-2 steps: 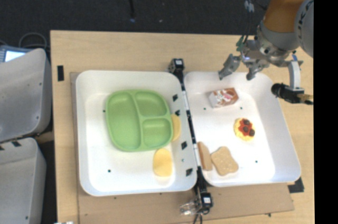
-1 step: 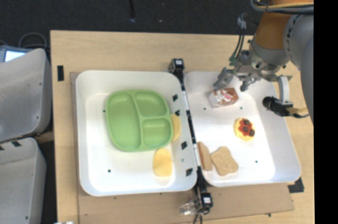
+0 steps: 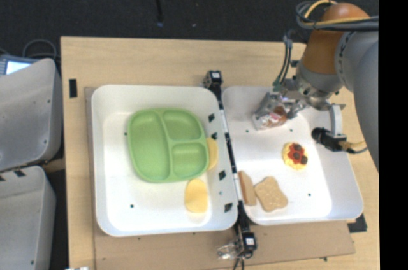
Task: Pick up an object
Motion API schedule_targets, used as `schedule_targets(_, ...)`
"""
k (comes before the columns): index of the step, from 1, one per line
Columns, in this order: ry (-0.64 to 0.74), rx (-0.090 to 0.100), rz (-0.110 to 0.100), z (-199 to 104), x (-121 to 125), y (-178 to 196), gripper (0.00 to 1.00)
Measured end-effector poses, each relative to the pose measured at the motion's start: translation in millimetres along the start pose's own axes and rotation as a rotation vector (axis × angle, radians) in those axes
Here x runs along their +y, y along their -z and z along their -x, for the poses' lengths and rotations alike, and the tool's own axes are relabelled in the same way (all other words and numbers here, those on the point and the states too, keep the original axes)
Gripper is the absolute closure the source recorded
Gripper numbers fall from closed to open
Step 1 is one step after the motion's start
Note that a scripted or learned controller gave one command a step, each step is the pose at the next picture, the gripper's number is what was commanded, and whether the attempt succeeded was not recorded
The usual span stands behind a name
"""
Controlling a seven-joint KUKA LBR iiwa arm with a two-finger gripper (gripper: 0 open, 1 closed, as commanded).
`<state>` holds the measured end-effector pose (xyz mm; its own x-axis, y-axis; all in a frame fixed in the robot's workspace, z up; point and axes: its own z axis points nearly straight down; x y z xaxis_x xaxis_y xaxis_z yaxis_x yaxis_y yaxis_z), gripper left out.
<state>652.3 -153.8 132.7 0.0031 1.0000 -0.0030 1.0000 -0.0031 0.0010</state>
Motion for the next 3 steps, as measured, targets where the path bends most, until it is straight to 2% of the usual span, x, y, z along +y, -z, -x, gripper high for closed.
schedule_targets(1,-0.001,-0.007,0.016,3.8,4.8,-7.9,0.0)
schedule_targets(2,-0.001,-0.005,0.026,3.2,7.4,3.5,1.0)
schedule_targets(3,0.005,0.001,0.007,6.8,18.0,63.9,1.0)
